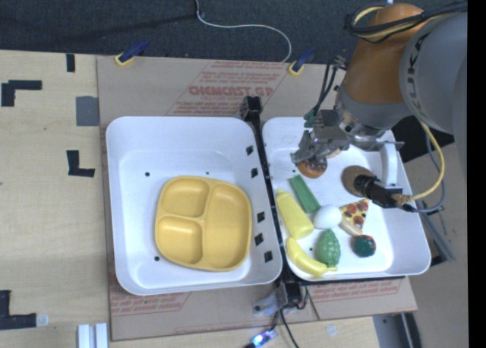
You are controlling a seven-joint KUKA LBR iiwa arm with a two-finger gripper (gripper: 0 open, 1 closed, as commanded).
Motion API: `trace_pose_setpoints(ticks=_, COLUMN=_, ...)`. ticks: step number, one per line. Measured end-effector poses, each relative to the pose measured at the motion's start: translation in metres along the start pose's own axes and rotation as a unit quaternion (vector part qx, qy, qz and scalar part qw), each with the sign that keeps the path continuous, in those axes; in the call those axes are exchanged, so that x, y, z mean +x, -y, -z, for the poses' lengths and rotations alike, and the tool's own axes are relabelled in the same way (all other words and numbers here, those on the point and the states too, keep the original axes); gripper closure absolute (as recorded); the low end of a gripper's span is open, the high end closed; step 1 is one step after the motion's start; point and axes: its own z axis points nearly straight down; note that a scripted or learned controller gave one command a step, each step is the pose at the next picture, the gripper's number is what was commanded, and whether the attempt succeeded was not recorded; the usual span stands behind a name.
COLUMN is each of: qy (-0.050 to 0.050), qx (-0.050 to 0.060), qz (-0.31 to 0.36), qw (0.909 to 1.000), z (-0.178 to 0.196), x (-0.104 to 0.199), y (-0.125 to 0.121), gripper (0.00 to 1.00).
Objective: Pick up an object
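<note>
Arm (387, 50) comes in from the right with the orange band up top and the wrist bent down and left over the right bin (282, 135). Gripper (313, 153) sits low in that bin's far-left corner, close to the divider between the bins. Claw state: can't tell, the wrist body blocks the tips from this angle.

Nearest object is a brown round piece (310, 167), right under the gripper and touching or just below it. Can't confirm a grasp.

Counts:
- Bins: 2, side by side.
- Left bin (137, 149): 1 yellow divided plate (203, 223) with three compartments, lying flat near the middle.
- Right bin: 9 items.
 - 1 brown round piece, at the gripper
 - 1 brown disc (350, 178), right of it
 - 1 green block (304, 194), tilted, just below the gripper
 - 1 yellow cylinder (295, 214), touching the block's left side
 - 1 white egg (326, 217)
 - 1 pizza slice (354, 217), right of the egg
 - 1 green leafy lump (328, 247)
 - 1 banana (307, 261), along the near edge, under the lump
 - 1 dark green ball (364, 245), near-right

The near half of the right bin is crowded, with items touching or just beside each other.
</note>
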Motion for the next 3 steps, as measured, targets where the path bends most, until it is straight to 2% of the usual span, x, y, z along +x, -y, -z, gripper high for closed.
trace_pose_setpoints(ticks=1, qy=0.001, qx=0.000, qz=-0.001, qw=1.0000, z=-0.016, x=0.008, y=0.007, gripper=1.00)
trace_pose_setpoints(ticks=2, qy=0.001, qx=-0.001, qz=-0.002, qw=1.0000, z=0.000, x=-0.001, y=0.014, gripper=1.00)
trace_pose_setpoints(ticks=3, qy=0.001, qx=0.000, qz=-0.001, qw=1.0000, z=-0.014, x=0.015, y=0.014, gripper=1.00)
